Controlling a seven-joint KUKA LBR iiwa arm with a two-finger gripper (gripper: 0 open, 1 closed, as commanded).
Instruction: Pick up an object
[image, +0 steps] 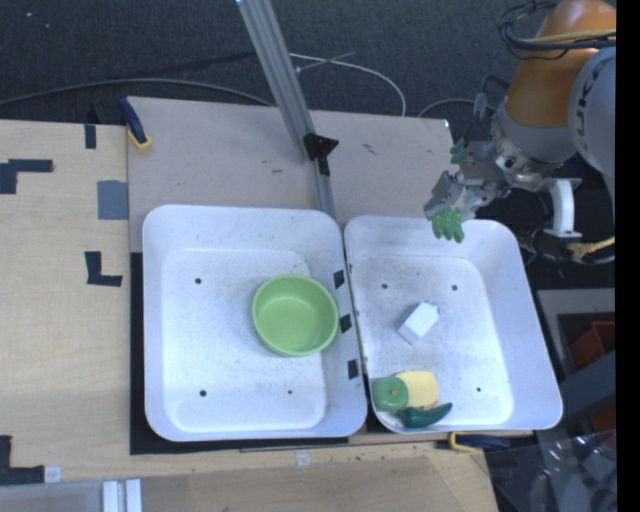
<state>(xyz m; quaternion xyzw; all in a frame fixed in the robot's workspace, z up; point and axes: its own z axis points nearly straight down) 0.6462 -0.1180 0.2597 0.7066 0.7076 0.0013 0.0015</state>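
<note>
Hangs over the far rim of the right bin (480, 300): gripper (448, 222), well apart from anything worth taking. Cannot tell how the jaws stand from this slant, nor see anything held.

Take the block (419, 320) as the likeliest target. Lies alone near the middle of that bin, clear of the walls, small and flat-sided, so probably easy to pinch. Bring the gripper forward and centre over it before descending. Turn the wrist to square the jaws to the block's long sides, open wider than the block, then drop straight and close low.

Leave the toy (410, 392) for later. Sits tight in the near left corner, close against the wall, awkward to straddle. Skip the bowl (295, 315) in the left bin (200, 330) too: likely too wide, except by its rim.
</note>
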